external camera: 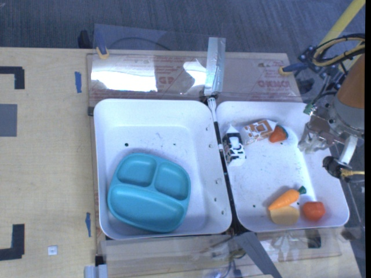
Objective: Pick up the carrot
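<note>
The carrot [285, 198], orange with a small green top, lies in the right bin [261, 172] near its front right corner. It rests against a pale yellow block [284, 215], with a red tomato [313, 211] just to its right. My gripper [312, 139] hangs over the right bin's right side, up and to the right of the carrot and well apart from it. Nothing is seen held in it.
At the back of the right bin lie a printed packet [257, 130], a small orange-red piece [279, 134] and a black-and-white object [233, 147] by the divider. The left bin [116, 120] holds a blue divided plate [150, 191].
</note>
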Tool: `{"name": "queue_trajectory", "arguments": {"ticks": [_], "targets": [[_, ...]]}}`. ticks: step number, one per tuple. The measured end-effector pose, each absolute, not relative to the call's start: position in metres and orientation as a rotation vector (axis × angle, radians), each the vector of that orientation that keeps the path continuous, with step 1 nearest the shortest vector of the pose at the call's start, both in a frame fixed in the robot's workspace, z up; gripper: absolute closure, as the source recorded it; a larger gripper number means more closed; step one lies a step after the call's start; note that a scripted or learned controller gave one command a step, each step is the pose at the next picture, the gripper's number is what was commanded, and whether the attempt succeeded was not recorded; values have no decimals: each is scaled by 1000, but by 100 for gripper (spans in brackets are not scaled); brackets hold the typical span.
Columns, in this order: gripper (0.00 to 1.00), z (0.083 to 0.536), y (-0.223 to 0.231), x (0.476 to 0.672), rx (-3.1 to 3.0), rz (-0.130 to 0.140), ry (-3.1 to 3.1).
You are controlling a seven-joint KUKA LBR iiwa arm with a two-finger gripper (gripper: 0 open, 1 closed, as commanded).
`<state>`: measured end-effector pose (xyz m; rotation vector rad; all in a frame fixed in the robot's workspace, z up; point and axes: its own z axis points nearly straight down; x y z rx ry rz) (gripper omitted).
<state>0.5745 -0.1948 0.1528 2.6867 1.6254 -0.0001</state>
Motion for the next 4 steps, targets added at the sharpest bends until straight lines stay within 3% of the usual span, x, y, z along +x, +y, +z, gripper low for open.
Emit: {"name": "queue_trajectory", "arguments": {"ticks": [1, 2, 3, 4], "targets": [[0, 178, -213, 549, 2854, -1, 1310], [0, 115, -217, 477, 2930, -10, 1149], [0, 90, -182, 493, 3028, -6, 856], [0, 144, -142, 595, 3085, 3, 599]]}}
